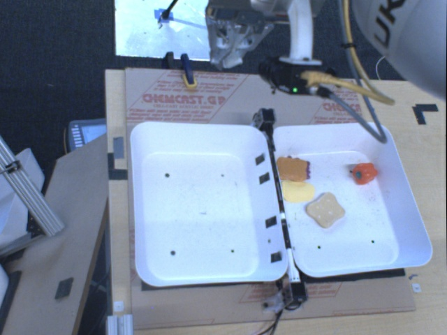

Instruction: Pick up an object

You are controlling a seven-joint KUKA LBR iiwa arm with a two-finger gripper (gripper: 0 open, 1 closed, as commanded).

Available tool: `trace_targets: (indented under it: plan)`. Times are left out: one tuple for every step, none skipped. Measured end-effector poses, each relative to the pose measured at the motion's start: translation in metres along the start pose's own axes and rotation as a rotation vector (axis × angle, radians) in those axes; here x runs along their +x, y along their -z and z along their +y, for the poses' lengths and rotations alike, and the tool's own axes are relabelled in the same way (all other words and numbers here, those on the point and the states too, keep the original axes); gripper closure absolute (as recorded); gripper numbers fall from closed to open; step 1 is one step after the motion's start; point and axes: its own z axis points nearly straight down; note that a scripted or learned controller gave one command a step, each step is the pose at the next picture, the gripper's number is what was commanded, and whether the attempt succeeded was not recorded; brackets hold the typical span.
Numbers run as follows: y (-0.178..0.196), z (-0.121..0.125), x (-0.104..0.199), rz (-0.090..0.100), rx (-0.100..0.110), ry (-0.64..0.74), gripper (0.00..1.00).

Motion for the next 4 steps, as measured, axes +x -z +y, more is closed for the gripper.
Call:
trace_targets:
  plan:
    - [-0.001,0.000,0.000,0.000,0.001,0.002,0.00]
    - [0.011,0.000,0.001,0.001,-0.002,0.006,1.00]
    - [0.011,0.000,0.001,0.001,-0.001,0.007,0.00]
    - [0.022,0.000,0.001,0.003,-0.004,0.011,1.00]
